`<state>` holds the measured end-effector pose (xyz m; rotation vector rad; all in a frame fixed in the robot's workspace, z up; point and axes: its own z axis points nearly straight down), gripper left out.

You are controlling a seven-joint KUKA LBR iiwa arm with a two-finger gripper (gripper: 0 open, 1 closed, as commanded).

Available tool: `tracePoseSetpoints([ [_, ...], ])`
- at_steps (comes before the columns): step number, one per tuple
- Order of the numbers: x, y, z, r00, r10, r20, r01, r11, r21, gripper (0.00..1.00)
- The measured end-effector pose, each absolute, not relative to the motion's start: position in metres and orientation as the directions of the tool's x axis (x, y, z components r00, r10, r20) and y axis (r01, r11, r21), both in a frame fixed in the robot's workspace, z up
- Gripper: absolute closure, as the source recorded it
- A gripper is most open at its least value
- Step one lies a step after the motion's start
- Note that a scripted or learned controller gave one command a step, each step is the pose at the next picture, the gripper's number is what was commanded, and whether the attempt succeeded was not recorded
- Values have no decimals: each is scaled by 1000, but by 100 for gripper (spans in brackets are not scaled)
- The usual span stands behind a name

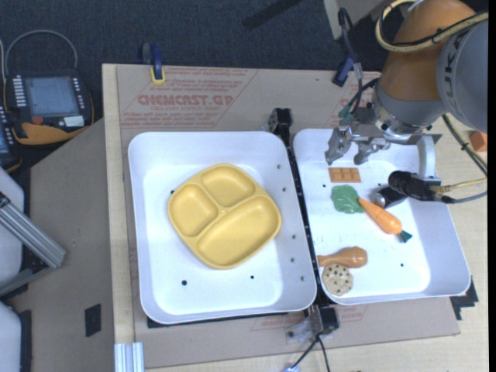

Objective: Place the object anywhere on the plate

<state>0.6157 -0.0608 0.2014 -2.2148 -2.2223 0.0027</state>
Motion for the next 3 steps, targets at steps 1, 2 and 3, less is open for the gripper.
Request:
tracePoseSetpoints([
  [1, 586, -9, 199, -5, 1000, 2, 1000, 5, -5, 100],
  [2, 559, 49, 203, -6, 1000, 3, 1000, 6, -5, 100],
  [3, 541, 91, 222, -6, 1000, 2, 1000, 6, 0, 100],
])
